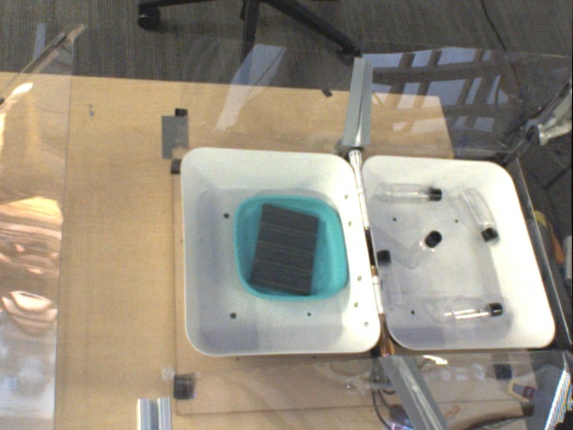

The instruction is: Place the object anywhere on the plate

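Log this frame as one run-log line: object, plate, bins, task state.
object: dark ribbed block lying on plate | plate: teal, left bin | right bin: clear tubes with black caps | task: looks done

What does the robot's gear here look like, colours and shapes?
The shallow white left bin, on a wooden bench, holds a teal plate bearing a dark ribbed slab. The matching right bin holds clear tubes with black caps. A grey metal bar rises from the gap between them.
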Controlling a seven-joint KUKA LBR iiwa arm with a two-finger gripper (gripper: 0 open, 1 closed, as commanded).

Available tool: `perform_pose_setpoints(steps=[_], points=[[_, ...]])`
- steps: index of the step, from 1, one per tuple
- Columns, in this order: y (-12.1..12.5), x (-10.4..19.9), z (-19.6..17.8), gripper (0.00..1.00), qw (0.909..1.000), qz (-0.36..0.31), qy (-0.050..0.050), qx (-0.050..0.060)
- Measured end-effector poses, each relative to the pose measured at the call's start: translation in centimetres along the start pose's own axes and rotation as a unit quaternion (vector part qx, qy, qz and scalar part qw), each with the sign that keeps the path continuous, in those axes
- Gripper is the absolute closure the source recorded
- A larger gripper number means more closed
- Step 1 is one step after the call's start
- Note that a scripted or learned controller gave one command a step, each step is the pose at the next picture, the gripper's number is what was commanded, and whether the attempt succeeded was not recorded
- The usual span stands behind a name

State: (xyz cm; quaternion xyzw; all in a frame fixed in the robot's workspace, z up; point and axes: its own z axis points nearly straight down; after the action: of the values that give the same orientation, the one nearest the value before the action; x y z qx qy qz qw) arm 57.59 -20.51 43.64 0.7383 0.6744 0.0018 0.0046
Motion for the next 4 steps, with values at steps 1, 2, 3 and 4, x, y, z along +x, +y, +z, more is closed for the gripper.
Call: perform_pose_setpoints(steps=[1,2,3,4], points=[[0.9,0.4,0.0,0.00,0.9962,0.087,0.000,0.000],[-2.1,0.5,0.0,0.00,0.9852,0.171,0.000,0.001],[5.1,1.7,0.1,0.00,0.9747,0.224,0.000,0.000],[8.1,1.7,0.0,0.00,0.9552,0.296,0.000,-0.001]])
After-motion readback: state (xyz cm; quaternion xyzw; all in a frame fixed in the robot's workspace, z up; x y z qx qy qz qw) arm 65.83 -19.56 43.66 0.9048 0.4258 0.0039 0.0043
